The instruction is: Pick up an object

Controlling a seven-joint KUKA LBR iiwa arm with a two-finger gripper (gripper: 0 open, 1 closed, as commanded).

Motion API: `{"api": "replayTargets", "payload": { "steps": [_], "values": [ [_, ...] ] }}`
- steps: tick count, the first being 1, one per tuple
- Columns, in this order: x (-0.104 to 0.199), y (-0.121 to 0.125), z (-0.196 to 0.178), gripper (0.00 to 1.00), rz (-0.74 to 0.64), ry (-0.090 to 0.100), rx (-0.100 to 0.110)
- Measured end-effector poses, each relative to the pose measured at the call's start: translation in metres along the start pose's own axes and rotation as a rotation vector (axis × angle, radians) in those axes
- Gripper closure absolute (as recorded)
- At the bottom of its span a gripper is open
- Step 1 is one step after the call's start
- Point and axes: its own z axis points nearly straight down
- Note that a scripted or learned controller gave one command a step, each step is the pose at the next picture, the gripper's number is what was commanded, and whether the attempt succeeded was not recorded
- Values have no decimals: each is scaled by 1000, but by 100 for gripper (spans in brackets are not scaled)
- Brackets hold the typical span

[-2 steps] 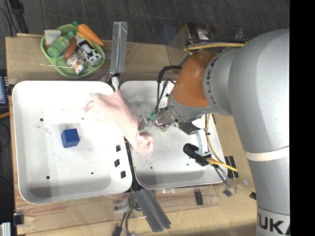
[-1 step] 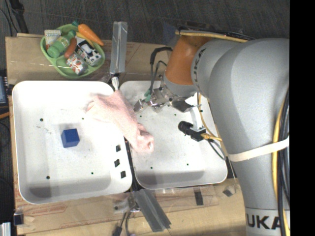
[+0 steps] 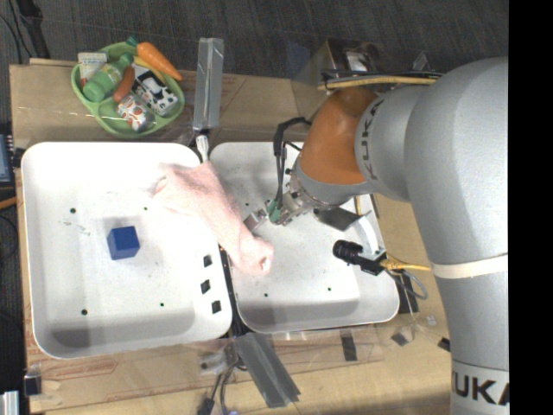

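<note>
We see the gripper (image 3: 259,220) low in the right bin (image 3: 298,305), its tip touching the edge of the pink cloth (image 3: 220,210); whether it grips the cloth we cannot tell. The cloth lies draped over the divide between both bins. A blue cube (image 3: 123,242) sits in the left bin (image 3: 52,258), well apart. A green bowl (image 3: 127,89) of small items stands beyond the bins.
</note>
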Motion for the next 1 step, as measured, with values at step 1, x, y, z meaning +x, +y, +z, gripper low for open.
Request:
{"api": "replayTargets", "payload": {
  "steps": [1],
  "values": [
    [20, -26, 0, 0, -214, -1, -1]
  ]
}}
